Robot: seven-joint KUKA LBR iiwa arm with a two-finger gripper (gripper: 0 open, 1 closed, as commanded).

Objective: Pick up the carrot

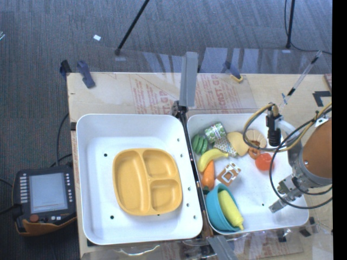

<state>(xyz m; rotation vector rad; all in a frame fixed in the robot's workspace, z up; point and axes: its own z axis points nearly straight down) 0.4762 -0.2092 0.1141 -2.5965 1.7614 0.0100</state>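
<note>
**Near edge of bench**
- Pendant [45, 199]: off the bench's left side, near corner, screen up, cable trailing.
- Left bin [89, 140]: holds one yellow tray [146, 180], three compartments, lying flat near the bin's middle; probably a place to set things down.
- Right bin [255, 199]: holds all the loose items, crowded along its left wall.

**Right bin, near to far**
- Blue bowl [217, 213]: near-left corner, with a yellow corn-like piece [232, 209] resting across its rim.
- Carrot [208, 175]: orange, standing lengthwise against the left wall, just above the bowl, touching the banana [211, 157] at its far end. Tight against the wall, so a grasp would likely need to come from the open right side.
- Orange-and-white block [230, 173]: just beside the carrot, on its right.
- Red-orange round item [263, 161]: toward the middle.
- Green pepper [199, 144], small can [216, 131], beige piece [237, 142], wooden ring [255, 140]: along the far-left part.

**Arm**
- Grey wrist [293, 188] over the bin's near-right corner, well apart from the carrot; cables loop above it. Whether the tool is spread or pressed together cannot be told. The carrot lies untouched.
</note>
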